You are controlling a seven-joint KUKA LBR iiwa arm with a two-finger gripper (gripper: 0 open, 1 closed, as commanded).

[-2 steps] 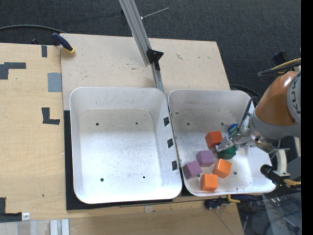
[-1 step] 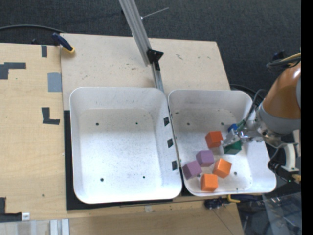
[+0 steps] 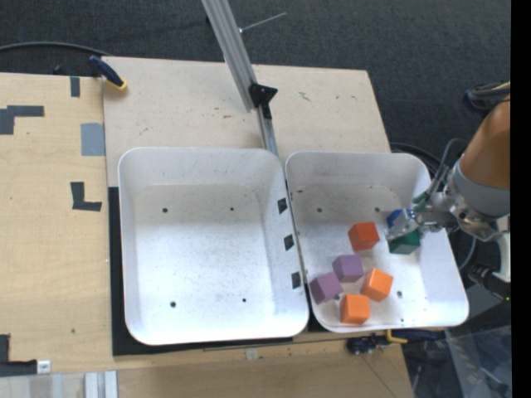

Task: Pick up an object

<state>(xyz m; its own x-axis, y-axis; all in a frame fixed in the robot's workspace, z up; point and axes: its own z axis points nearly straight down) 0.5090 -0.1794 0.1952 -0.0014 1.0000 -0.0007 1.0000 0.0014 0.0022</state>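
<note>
Camera view: right bin (image 3: 431, 297) holds 3 orange cubes (image 3: 363, 235), 2 purple cubes (image 3: 348, 267); gripper (image 3: 409, 226) state unclear

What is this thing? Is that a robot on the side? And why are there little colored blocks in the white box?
Yes, that is a robot arm. It is grey with an orange part, and it reaches in from the right side of the picture. The picture is taken by one camera fixed up high, looking down at a wooden bench.

On the bench sit two shallow white bins side by side. The right bin has small blocks in it: three orange blocks and two purple blocks.

At the end of the arm is the gripper, which works like a two-finger hand. It is down in the right bin, next to a green block. I cannot tell if it has really grabbed it. Its job is to pick something up.
</note>
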